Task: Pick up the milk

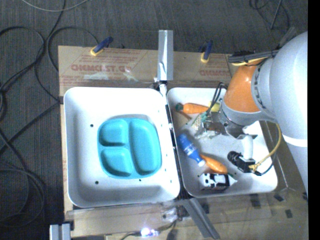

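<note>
The milk (215, 181) is a small carton with black and white cow patches, lying near the front edge of the right bin (265, 184). My gripper (203, 125) reaches down into the upper middle of that bin, well behind the milk and apart from it. It hangs between an orange carrot (194, 107) at the back and a blue bottle (190, 149). The grey wrist with the orange band (241, 90) hides the bin floor under it.
A second orange carrot (215, 163) lies just behind the milk, touching the blue bottle's end. A black fitting with a yellow cable (241, 162) hangs off the wrist to the milk's right. The left bin (80, 109) holds a turquoise divided plate (130, 147).
</note>
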You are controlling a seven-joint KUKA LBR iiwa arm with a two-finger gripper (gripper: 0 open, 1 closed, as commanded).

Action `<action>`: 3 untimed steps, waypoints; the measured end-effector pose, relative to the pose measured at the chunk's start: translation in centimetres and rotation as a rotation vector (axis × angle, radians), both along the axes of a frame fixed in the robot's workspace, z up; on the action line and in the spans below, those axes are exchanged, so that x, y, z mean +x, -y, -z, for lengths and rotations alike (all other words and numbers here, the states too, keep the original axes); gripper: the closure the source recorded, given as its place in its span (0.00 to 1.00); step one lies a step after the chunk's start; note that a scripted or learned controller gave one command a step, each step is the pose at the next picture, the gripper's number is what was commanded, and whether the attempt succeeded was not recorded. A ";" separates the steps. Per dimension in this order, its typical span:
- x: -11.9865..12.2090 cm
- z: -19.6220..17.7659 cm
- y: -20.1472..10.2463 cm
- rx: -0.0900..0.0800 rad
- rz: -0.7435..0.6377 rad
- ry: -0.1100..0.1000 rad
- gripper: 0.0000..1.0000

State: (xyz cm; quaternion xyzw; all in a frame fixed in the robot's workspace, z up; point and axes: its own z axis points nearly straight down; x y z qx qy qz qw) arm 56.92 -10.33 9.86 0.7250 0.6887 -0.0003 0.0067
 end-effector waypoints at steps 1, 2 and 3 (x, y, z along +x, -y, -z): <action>0.0 -0.1 0.2 -0.002 0.002 0.001 0.00; 0.2 0.9 -0.5 0.006 0.152 0.002 0.00; 6.1 1.0 1.6 0.007 0.163 0.000 0.00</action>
